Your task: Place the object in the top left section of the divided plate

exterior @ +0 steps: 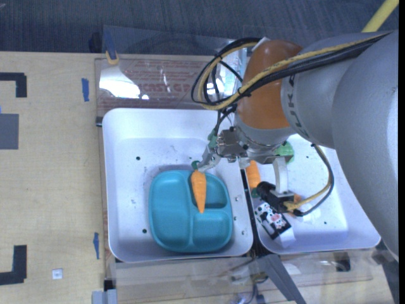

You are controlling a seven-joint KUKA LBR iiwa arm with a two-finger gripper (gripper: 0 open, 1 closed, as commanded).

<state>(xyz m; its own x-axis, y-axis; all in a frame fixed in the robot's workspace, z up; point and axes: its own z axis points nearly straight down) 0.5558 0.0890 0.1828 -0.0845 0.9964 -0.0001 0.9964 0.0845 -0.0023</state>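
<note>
A teal divided plate [171,223] lies in the left white bin [126,144]. An orange toy carrot [199,190] with a green top stretches over the plate's upper right part, along the ridge between sections, its tip pointing toward the front. My gripper [205,160] is directly at the carrot's green top, above the plate's far edge. From this angle I cannot tell whether the carrot hangs from the gripper or rests on the plate. The grey arm with its orange band [269,90] hides the space behind the gripper.
The right bin [329,227] holds a second orange piece [253,173] near the shared wall, a green item [286,149] and a black and white object [273,219]. Cables loop around the wrist. A clear plastic sheet [164,81] lies behind the bins.
</note>
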